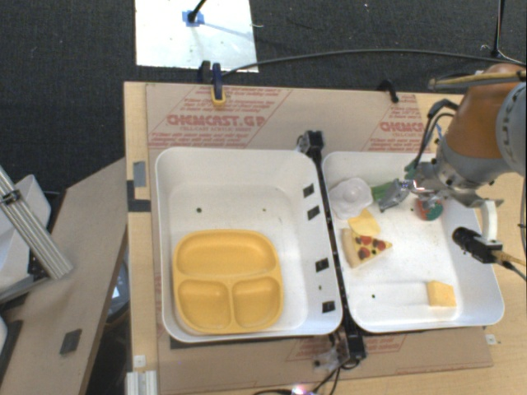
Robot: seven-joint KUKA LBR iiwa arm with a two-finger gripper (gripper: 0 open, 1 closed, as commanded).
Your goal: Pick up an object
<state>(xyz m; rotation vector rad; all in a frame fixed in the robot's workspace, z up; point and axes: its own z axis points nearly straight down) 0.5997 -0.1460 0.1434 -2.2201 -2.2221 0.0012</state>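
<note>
Bins (pixel 247 167): white, both.
Divided tray (pixel 228 281): plain yellow.
Pizza slice (pixel 365 246): pale yellow, red and dark spots.
Block (pixel 441 294): yellow, plain.
Cup (pixel 352 193): clear, whitish.
Arm (pixel 486 130): grey, orange band.
Bench board (pixel 247 113): tan, red lettering.
Floor (pixel 66 56): dark, speckled.

Two white bins (pixel 247 167) sit side by side. One yellow divided tray (pixel 229 281) lies in the left bin. The right holds one pizza slice (pixel 365 247), one cheese block (pixel 441 294) and one clear cup (pixel 350 192).
</note>
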